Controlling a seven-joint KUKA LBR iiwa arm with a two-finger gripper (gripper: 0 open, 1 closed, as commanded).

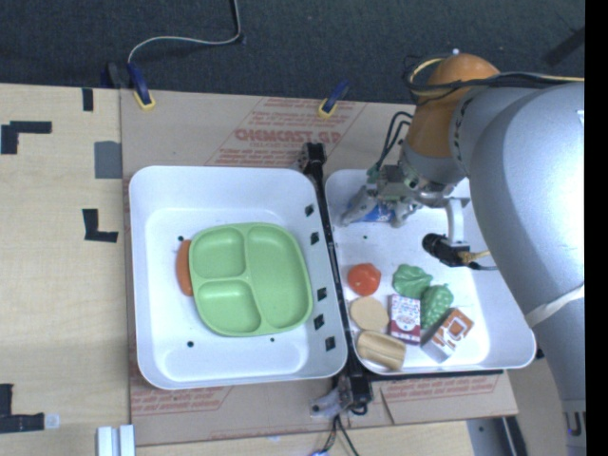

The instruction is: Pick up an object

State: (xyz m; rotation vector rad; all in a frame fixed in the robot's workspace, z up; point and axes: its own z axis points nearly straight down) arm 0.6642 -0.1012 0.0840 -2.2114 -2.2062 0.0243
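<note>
My gripper (378, 213) is low over the far left corner of the right bin (503, 345), with its fingers (350, 211) spread open. A small blue bit (384, 214) shows between them; I cannot tell what it is or whether it is touched. Closer to the front of this bin lie a red tomato (363, 277), two green leafy pieces (423, 290), a tan round cookie (368, 313), a bread roll (381, 350), a red packet (405, 317) and a small carton (447, 332). All of them lie apart from the gripper.
The left bin (157, 255) holds a green divided plate (250, 278) with an orange piece (182, 266) tucked at its left edge. A black divider (324, 245) runs between the bins. The grey arm (532, 169) covers the right bin's far right side.
</note>
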